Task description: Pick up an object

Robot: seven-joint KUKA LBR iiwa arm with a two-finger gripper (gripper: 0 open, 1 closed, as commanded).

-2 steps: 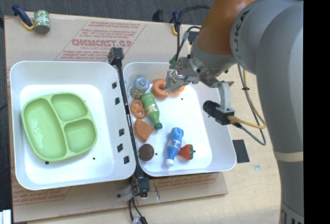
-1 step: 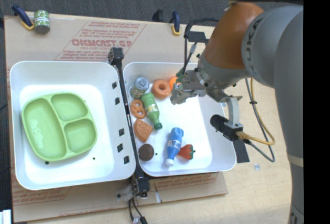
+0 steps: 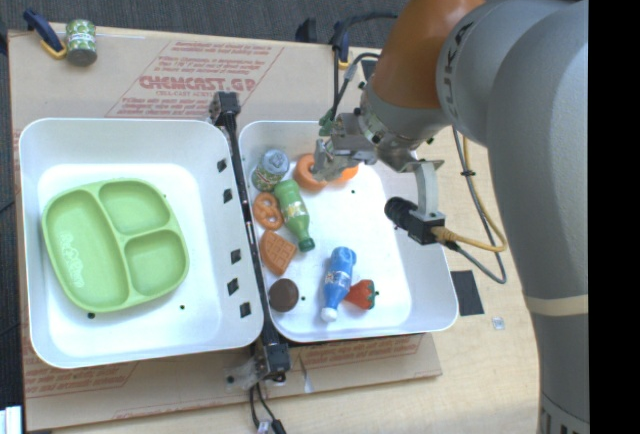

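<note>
The claw [image 3: 325,167] sits low at the far end of the right bin [image 3: 425,297], right over an orange piece [image 3: 340,175] that lies against the bin's back wall. From this slant its tips merge with the orange shape, so whether they stand apart or together cannot be told, and nothing shows the piece actually caught between them.

The relation that matters: the orange piece lies directly under and slightly to the arm's side of the claw, touching or almost touching it. It looks flattish and roundish, with no clear long axis, so the claw's turn should matter little here; going straight down is likely the whole move.

Just beside the claw, toward the divider, stands a small can [image 3: 273,165], and a green bottle [image 3: 293,215] lies near, its length running away from the back wall toward the front. Both are close enough that a sideways drift could nudge them. A blue bottle [image 3: 338,281] and a red piece [image 3: 361,294] lie well apart, nearer the front. A green tray [image 3: 115,244] rests in the left bin [image 3: 40,147].
</note>
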